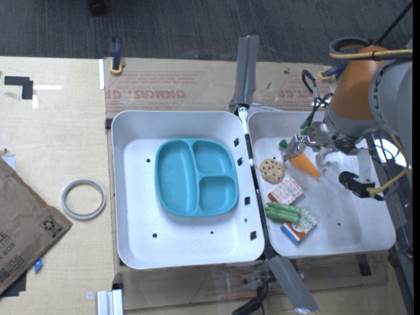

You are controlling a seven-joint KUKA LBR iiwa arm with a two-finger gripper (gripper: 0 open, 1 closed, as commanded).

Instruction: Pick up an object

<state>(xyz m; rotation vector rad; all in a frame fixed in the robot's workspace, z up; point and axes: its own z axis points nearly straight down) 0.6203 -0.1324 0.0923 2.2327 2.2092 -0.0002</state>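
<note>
Two shallow white bins sat side by side on the counter.
Gripper (298,146) hung over the right bin's (341,238) upper left, fingers narrow around the orange carrot-shaped toy (306,164); open floor lay toward its right edge.

Grey arm (394,90), orange band, black cables.

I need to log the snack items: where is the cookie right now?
The cookie lies in the right bin, near its left wall, just above the pink-patterned packet and left of the orange carrot.
</note>
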